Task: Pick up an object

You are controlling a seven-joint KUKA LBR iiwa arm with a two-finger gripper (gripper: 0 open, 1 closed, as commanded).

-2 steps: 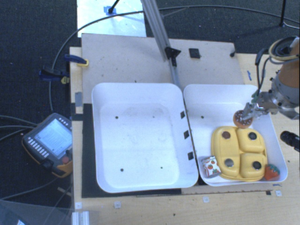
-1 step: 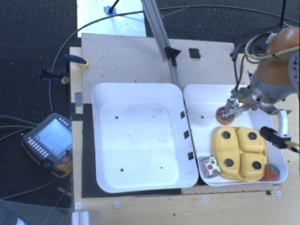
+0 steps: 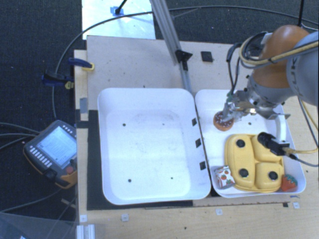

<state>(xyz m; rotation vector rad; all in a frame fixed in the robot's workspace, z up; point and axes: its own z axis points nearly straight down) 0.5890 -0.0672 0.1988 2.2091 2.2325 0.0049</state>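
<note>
In the right bin [image 3: 209,103] lie a small brown round object [image 3: 222,122], a large yellow block with black dots [image 3: 252,162], a small red-and-white carton [image 3: 224,177] and a red strawberry-like piece [image 3: 289,182]. My gripper [image 3: 229,111] points down at the brown round object from the upper right, its tip right at the object's top edge. The wrist and cables cover the finger gap.
The left bin [image 3: 107,133] sits beside the right one across a shared wall. A metal pole [image 3: 167,24] slants over the bench behind the bins. A teach pendant [image 3: 52,151] lies off the bench to the left.
</note>
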